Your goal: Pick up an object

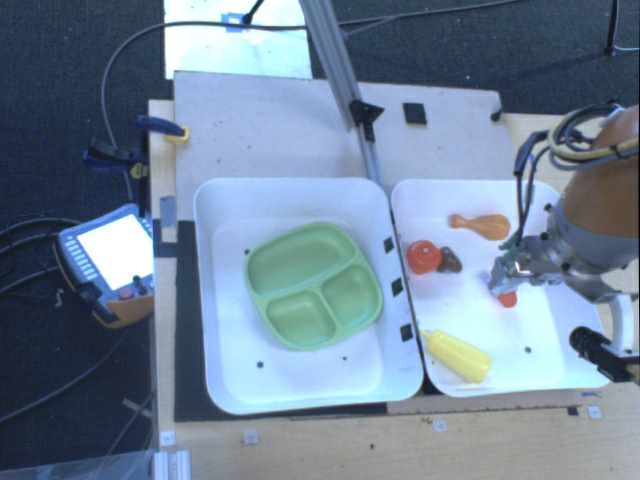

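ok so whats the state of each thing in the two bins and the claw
green tray: flat, upright, in left bin
orange drumstick: lying in right bin
red tomato: resting beside a small brown piece
yellow bottle: on its side
claw: low over a small red item

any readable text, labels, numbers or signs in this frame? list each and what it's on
None can be read.
The handheld pendant left of the bins has a lit screen, washed out to white; its buttons are too small to read.
The green divided plate, the yellow bottle, the red tomato and the tan drumstick show no print.
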You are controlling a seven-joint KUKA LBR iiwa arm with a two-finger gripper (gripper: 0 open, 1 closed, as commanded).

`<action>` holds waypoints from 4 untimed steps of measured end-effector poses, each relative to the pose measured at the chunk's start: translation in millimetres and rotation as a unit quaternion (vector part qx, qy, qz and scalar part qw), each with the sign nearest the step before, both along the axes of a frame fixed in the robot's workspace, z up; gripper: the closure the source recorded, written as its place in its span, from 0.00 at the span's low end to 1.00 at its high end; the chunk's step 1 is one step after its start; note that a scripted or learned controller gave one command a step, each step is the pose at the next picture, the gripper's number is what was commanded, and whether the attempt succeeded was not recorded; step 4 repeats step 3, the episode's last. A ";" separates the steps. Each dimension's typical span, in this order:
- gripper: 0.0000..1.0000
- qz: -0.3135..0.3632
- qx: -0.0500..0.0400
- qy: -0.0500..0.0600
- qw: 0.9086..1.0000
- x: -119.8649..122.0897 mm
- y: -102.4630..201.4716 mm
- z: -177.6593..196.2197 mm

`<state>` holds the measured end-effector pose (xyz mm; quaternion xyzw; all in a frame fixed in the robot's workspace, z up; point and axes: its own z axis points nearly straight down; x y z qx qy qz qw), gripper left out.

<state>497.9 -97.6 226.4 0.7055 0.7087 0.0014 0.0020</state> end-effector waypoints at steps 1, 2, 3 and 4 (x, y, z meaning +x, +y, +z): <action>1.00 0.003 0.002 0.002 1.000 -1.4 52.7 -8.9; 1.00 0.003 0.001 0.002 1.000 8.2 109.5 -15.0; 1.00 0.003 0.001 0.002 1.000 15.4 160.9 -16.6; 1.00 0.003 0.001 0.002 1.000 15.4 160.9 -16.6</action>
